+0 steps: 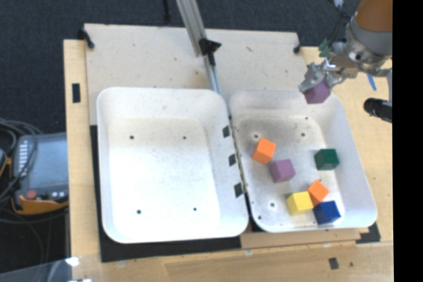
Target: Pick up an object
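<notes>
My gripper hangs over the far right corner of the right bin, shut on a purple cube that shows between its fingers, above the bin's rim. Lying in the right bin are an orange cube, a second purple cube, a green cube, a smaller orange cube, a yellow cube and a blue cube. The last three are bunched at the near right corner.
The left bin sits beside the right one, their rims touching mid-bench. A slanted aluminium post rises from the back of the bench, between the bins. A grey control pendant lies off the bench at the left.
</notes>
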Motion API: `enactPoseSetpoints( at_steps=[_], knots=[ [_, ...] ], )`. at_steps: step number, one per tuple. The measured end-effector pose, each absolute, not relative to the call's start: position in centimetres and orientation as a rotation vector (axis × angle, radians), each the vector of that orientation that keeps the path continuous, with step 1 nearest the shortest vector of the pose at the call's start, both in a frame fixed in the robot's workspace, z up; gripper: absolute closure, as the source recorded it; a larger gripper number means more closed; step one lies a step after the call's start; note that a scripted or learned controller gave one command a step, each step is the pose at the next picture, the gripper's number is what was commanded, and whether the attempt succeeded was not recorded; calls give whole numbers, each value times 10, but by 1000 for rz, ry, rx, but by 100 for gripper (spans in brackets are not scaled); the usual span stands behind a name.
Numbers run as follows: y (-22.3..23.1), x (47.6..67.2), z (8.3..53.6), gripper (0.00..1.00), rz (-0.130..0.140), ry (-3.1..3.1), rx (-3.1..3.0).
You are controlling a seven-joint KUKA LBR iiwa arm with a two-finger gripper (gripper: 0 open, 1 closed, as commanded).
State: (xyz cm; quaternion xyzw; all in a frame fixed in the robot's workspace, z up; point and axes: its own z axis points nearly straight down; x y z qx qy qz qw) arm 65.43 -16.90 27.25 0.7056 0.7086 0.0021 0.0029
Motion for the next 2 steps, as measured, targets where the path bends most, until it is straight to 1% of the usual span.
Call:
enactPoseSetpoints(
  at_steps=[1,2],
  knots=[
    [-118,660,277,100,2,2227,2212],
    [-60,661,277,100,-1,2229,2214]
  ],
)
